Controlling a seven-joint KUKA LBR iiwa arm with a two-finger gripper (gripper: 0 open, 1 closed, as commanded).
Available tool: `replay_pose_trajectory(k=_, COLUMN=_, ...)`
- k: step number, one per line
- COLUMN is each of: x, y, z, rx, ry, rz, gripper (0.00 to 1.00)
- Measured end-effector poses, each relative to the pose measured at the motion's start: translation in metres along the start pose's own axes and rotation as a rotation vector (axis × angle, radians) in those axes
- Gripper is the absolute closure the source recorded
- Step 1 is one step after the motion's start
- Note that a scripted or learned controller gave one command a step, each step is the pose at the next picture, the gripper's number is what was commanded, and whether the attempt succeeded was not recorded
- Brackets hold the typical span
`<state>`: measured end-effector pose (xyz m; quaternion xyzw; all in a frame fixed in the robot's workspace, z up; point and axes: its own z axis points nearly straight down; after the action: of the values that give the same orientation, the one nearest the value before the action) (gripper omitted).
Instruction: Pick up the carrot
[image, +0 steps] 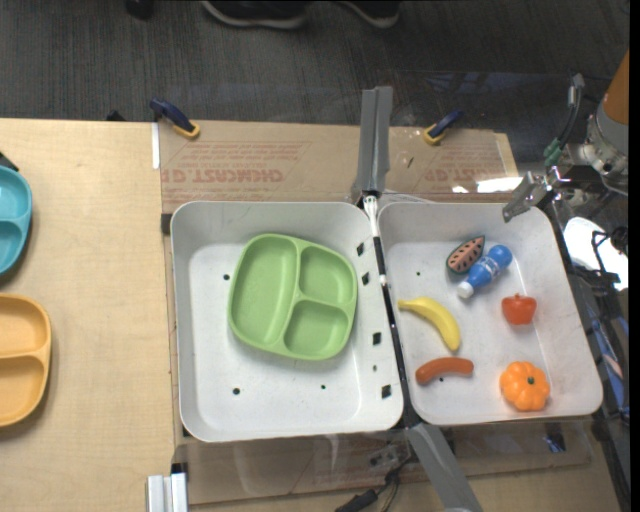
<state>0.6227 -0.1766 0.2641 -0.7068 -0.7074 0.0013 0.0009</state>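
The carrot (443, 370), a stubby orange-red toy, lies near the right bin's (575, 300) front edge, beside the banana (432, 320). Likely light, stiff, smooth plastic; grip across its middle. The tool (527, 197) hovers over the bin's far right corner; I cannot tell its state.

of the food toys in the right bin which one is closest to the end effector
The striped brown-and-red piece, lying against the blue bottle at the bin's far side. The banana, sausage and pumpkin sit farther from the end effector.

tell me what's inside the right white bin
The right white bin holds a yellow banana, blue bottle, brown sausage, orange pumpkin, red-orange vegetable and striped brown piece. Nothing looks covered.
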Motion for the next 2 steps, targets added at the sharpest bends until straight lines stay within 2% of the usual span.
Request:
replay_pose_trajectory(k=1, x=0.0, y=0.0, z=-0.009, rx=0.001, ry=-0.001, rz=-0.002, gripper=1.0)
replay_pose_trajectory(k=2, x=-0.046, y=0.035, z=0.014, rx=-0.004, ry=-0.002, rz=-0.266, gripper=1.0)
